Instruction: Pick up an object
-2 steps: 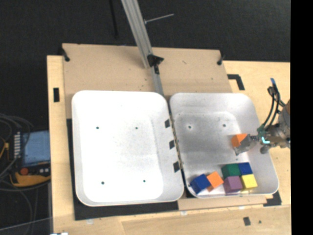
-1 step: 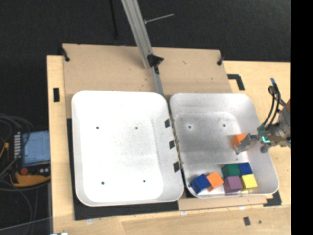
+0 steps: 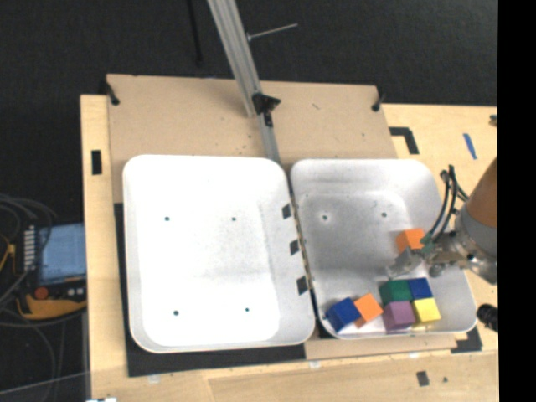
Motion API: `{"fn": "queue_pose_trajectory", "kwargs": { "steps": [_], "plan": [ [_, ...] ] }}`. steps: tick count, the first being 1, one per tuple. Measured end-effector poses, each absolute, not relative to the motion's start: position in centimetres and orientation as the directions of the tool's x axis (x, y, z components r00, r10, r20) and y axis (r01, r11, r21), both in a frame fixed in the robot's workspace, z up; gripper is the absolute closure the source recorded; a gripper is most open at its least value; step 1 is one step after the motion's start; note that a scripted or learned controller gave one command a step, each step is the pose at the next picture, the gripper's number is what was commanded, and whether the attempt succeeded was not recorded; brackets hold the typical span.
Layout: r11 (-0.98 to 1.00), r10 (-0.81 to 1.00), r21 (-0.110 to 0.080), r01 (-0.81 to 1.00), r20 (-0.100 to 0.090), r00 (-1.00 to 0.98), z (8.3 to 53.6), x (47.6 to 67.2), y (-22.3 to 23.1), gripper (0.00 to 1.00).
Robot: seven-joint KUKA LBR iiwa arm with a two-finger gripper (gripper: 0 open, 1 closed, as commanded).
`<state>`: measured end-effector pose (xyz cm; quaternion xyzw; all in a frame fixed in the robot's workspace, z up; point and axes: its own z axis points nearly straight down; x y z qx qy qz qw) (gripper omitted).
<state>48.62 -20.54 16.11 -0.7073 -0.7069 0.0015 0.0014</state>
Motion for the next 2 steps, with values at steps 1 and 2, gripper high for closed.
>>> {"fn": "queue_pose_trajectory", "kwargs": {
  "steps": [1, 2],
  "plan": [
    [-0.003, 1.0, 0.015, 1.0, -0.013, 0.003, 12.6, 48.9, -21.1, 0.0],
    [-0.003, 1.0, 0.014, 1.0, -0.008, 0.003, 10.1, 49.3, -21.3, 0.0]
  ]
}}
